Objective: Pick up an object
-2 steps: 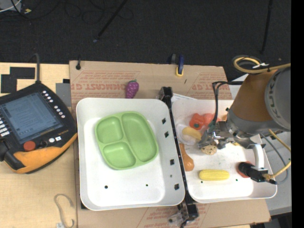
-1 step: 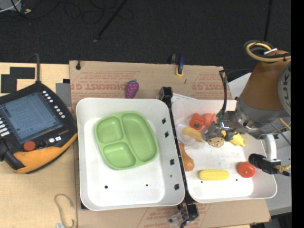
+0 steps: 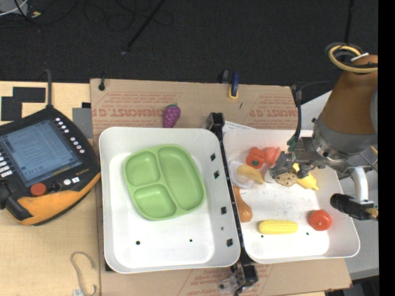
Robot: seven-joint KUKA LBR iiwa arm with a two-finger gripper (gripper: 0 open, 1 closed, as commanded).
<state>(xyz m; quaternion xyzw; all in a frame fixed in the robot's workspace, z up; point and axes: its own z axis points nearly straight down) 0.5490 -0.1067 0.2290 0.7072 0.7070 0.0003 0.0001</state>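
White plastic bins sit side by side on the counter (image 3: 49,251), over a sheet of brown cardboard (image 3: 154,103). The left bin (image 3: 123,239) holds a green divided plate (image 3: 164,182) with three compartments, lying flat near the bin's middle. The right bin (image 3: 336,242) carries the toy foods: a yellow corn cob (image 3: 278,227) near the front wall, a red tomato (image 3: 319,219) just to its right, an orange carrot-like piece (image 3: 242,206) along the left wall, a pale yellow piece (image 3: 250,174) and an orange-red pepper (image 3: 259,156) toward the back.

Reaching in from the right, the arm (image 3: 349,110) has its tool (image 3: 289,168) low over the back half of the right bin. A speckled brown cookie (image 3: 284,179) lies right at the tool's tip, with another yellow piece (image 3: 307,181) beside it; whether the tool's jaws are apart or closed on the cookie cannot be told, as the dark metal parts blur together there.

Outside the bins, a purple toy (image 3: 171,115) rests on the cardboard behind the left bin, and a teach pendant (image 3: 43,159) with an orange grip lies at the counter's left.
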